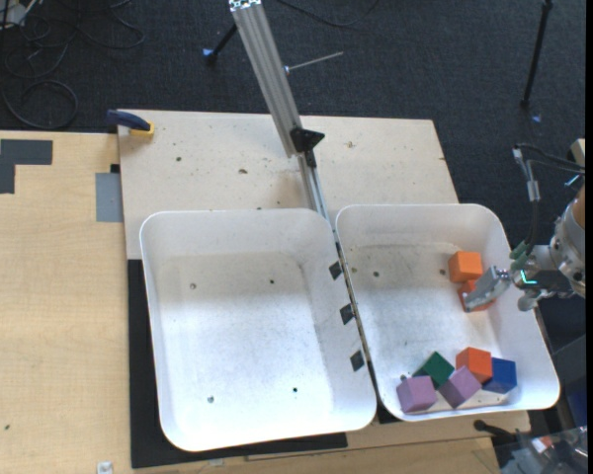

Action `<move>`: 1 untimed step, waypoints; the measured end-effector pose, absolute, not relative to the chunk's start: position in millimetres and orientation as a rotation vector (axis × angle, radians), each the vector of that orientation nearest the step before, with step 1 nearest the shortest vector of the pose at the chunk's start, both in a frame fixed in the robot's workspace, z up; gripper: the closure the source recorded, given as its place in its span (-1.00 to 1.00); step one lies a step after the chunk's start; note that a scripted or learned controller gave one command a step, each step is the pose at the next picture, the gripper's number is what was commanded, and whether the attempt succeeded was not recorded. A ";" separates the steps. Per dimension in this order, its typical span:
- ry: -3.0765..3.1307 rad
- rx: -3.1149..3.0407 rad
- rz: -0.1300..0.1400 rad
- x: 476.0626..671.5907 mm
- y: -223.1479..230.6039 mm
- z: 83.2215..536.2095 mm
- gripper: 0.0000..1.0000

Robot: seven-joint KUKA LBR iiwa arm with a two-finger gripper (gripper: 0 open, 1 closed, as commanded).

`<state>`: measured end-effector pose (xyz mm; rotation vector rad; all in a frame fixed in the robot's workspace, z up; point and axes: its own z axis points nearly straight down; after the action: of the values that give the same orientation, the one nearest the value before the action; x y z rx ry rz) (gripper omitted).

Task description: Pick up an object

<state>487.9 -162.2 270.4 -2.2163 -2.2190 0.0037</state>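
In the right bin, an orange cube lies near the right wall. My gripper reaches in over the right rim and sits just below that cube, right next to it. A small red-orange piece shows at the gripper's lower edge, and I cannot tell whether it is held. A cluster lies in the bin's front corner: a green cube, an orange-red cube, a blue cube and two purple cubes.
The left bin stands beside the right one, with a divider edge between them. A slanted aluminium post rises behind the bins. A blue-and-yellow clamp sits at the bench's back left corner.
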 end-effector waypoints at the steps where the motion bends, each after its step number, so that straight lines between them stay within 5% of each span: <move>1: -2.218 -2.222 0.001 488.2 -163.1 271.5 -1.00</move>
<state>488.2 -163.1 271.5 -2.2219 -2.2177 0.0013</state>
